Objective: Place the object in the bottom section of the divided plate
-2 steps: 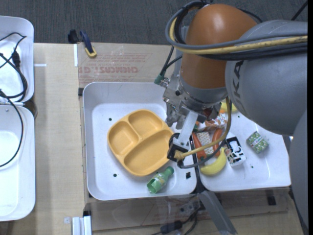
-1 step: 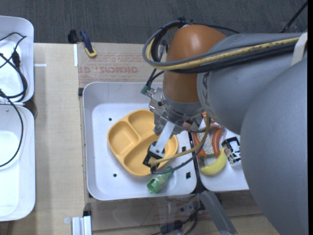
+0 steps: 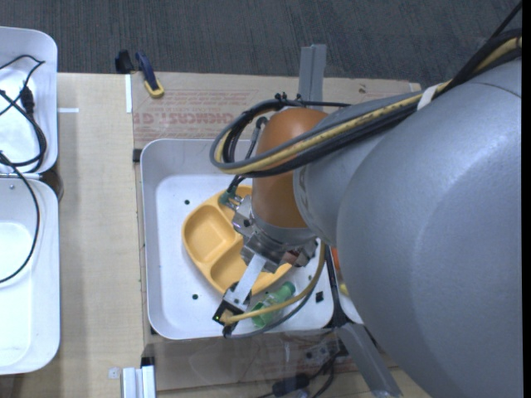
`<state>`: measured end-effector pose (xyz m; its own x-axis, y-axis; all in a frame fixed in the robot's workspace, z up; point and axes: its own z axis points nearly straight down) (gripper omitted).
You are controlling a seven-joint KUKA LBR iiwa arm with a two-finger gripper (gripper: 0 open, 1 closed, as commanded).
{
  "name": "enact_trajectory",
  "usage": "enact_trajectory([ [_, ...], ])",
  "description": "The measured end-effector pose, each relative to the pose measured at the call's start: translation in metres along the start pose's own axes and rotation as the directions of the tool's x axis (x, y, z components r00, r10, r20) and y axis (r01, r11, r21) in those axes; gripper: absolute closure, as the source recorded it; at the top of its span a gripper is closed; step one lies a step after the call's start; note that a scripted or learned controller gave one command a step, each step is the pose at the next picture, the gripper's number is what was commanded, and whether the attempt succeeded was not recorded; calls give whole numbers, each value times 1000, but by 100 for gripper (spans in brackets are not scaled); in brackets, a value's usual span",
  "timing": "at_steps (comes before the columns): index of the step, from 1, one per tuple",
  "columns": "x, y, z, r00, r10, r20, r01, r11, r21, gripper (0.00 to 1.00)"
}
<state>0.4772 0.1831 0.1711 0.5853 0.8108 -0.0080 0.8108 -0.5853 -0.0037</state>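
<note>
- Setting: dark ribbed carpet (image 3: 249,15) lies beyond a pale wood-grain bench (image 3: 95,222). A brown cardboard sheet (image 3: 191,110) with red print lies flat on the bench.
- Far edge of the bench: a small blue-and-yellow clamp (image 3: 148,73).
- Right-hand white bin (image 3: 166,305): shallow, smooth plastic with rounded corners, resting on the cardboard.
- In that bin: a yellow divided plate (image 3: 207,237), glossy plastic with raised ridges between its rounded sections. Its two visible sections hold nothing, and the rest lies under my wrist.
- Task thing: a green object (image 3: 272,298), partly translucent, lies on the bin floor by the near wall, just beside the plate's near rim and outside its sections.
- My arm (image 3: 431,222): matte grey, with a smooth orange band, reaching in over the plate.
- My gripper (image 3: 278,257) hangs above the plate's near side; whether it is open or closed I cannot tell.
- Left-hand white bin (image 3: 33,322): a looped black cable (image 3: 33,139) lies in it.
</note>
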Motion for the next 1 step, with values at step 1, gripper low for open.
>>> enact_trajectory([
  [1, 0, 0, 0, 1000, 3, 0, -3, 1000, 0, 0],
])
